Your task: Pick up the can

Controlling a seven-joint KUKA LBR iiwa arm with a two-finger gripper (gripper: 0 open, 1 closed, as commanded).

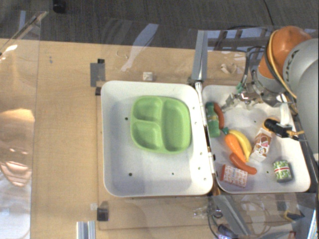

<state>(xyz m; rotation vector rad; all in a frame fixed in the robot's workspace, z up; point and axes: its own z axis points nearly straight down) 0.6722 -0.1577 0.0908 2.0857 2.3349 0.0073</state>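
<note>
The gripper (245, 96) hangs over the far end of the right bin (264, 188), close to that bin's back wall. From this slanted view above I cannot tell how far it is open, and I cannot make out anything caught in it. The grey arm (303, 68), with its orange band, comes in from the right edge above it.

Nearest the gripper, just to its left against the wall between the two bins, lies a reddish-brown sausage (218, 114) with a green toy piece (214, 127) touching it. Toward the near side from there, an orange carrot (232, 144) and a yellow banana (243, 140) lie side by side, touching. A small carton (261, 146) sits tilted just to their right. In front of the carrot is a red hot dog (244, 165), and a red-and-white patterned packet (234, 176) rests near the bin's front wall.

The can (282, 171), with a green label, stands in the near right corner of the right bin, apart from the carton and well away from the gripper.

The left bin (115, 153) holds a green divided plate (162, 124), lying flat toward its back half. Both bins sit on the wooden surface (60, 133), where a small pale cube (147, 75) lies just beyond the left bin.
</note>
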